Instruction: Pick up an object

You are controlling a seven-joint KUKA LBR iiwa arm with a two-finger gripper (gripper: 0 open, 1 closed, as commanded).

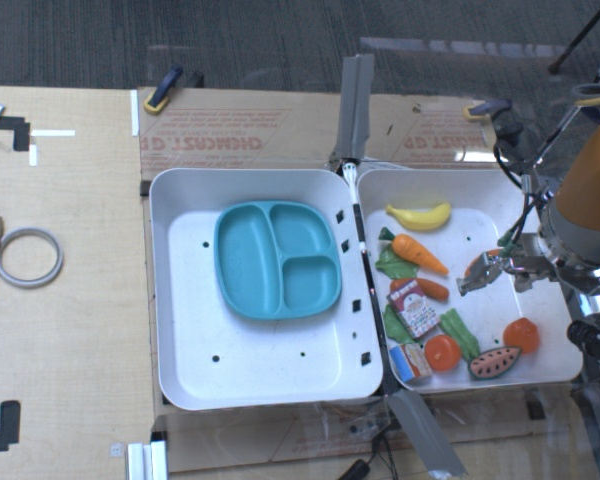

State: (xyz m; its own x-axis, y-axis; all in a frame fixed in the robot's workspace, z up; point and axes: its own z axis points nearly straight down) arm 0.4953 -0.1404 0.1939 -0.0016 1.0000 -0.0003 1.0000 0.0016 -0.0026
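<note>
Judging by how things lie, the pick has barely begun: every toy food piece sits on the floor of the right-hand shallow white bin (pixel 480 193), and nothing is lifted. Taking the orange plastic carrot (pixel 420 254) as the landmark, the yellow plastic banana (pixel 418 215) lies just above it, green plastic leaves (pixel 392 262) just to its left, a small red-and-white carton (pixel 414 311) below it, and further below are a round red-orange tomato-like piece (pixel 442 352), a watermelon slice (pixel 493 362) and a second red-orange round piece (pixel 521 334). The metal two-finger gripper (pixel 477 274) hangs to the right of the carrot, over bare bin floor, tilted; its fingers appear spread apart with nothing between them. Still to do: choose an object, descend, close and lift. The teal divided plastic plate (pixel 278 259) rests in the left white bin (pixel 180 298), well left of the carrot.
</note>
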